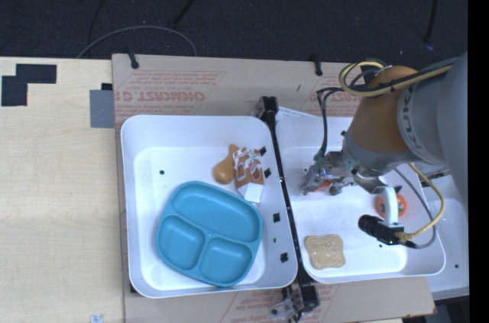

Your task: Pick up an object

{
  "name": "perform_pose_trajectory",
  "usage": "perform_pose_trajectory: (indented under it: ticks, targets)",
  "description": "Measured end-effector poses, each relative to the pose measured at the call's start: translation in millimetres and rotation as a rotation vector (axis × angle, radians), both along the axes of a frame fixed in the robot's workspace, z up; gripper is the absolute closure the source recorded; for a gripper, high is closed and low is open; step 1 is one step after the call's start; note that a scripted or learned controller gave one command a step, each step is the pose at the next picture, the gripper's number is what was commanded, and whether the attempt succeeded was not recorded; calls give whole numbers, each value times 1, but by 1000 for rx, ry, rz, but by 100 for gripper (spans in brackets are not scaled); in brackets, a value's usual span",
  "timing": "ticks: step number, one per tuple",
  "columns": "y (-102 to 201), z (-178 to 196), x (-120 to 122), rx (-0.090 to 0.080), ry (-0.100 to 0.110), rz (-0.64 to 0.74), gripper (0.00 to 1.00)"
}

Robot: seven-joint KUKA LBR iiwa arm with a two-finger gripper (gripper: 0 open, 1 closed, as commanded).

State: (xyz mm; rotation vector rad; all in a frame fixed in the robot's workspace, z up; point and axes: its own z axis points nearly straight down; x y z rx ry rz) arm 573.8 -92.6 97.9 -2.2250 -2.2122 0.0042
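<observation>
Toast-like tan slab (pixel 325 251) is lying flat near the front wall of the right bin (pixel 432 264), and I am seeing my pincer (pixel 319 180) hovering well behind it, close to the divider between the bins; whether it is apart or together I cannot tell (too blurred). An orange-and-white piece (pixel 390 204) is sitting just beside the wrist. Bare floor is showing between slab and divider. Left bin (pixel 137 161) is carrying a blue sectioned plate (pixel 208 233) and a brown figure (pixel 239 166).
</observation>
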Motion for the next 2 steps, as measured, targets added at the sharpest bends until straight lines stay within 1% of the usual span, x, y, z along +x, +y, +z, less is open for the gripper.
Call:
perform_pose_trajectory:
  ticks: [1,2]
  targets:
    - [-2,63,1,-1,-7,4,100]
    - [1,125,6,-1,-8,7,100]
